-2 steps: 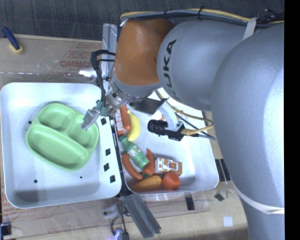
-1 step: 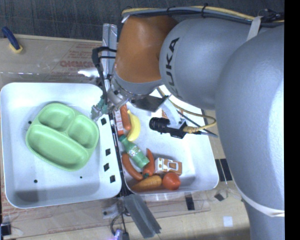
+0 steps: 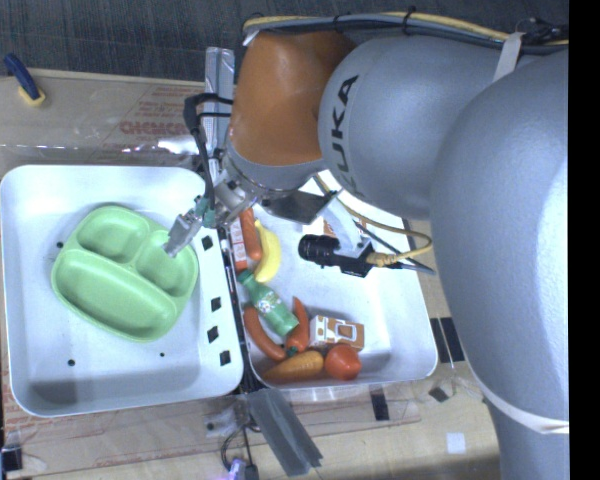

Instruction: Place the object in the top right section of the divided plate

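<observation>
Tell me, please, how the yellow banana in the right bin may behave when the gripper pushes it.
The banana looks like smooth plastic, so probably light and slippery. Its curved shape may pivot rather than slide straight. Crowded against the hot dog, it would likely nudge that too.

bench (image 3: pixel 90 103) w/ brown cardboard-like sheet on top, printed red lettering near upper edge. two shallow white bins side by side on it: left bin (image 3: pixel 25 298), right bin (image 3: pixel 412 340), rims touching at centre. blue clip-like item (image 3: pixel 23 78) at sheet's far left corner. grey flat piece (image 3: pixel 283 430) below bins.
</observation>
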Motion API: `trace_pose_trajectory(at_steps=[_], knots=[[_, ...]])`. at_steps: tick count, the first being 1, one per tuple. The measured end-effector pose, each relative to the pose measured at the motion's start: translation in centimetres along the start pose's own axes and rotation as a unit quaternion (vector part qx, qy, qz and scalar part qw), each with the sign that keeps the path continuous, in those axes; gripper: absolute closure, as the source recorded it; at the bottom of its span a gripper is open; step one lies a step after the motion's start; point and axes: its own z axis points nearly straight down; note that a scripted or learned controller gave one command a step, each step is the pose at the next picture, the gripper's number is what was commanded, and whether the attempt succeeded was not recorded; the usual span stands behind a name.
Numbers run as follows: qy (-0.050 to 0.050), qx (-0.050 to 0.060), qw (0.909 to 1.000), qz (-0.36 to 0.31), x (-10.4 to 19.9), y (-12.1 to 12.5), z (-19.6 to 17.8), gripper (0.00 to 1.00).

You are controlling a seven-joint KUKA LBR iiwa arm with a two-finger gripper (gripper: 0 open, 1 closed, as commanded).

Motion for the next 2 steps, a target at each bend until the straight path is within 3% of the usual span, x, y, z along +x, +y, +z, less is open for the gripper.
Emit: trace_pose_trajectory(at_steps=[1, 2], knots=[[0.000, 0.000, 1.0000, -0.002, 0.0, 0.0, -1.0, 1.00], [-0.001, -0.002, 0.9998, 0.019, -2.4, 1.7, 1.3, 1.00]])
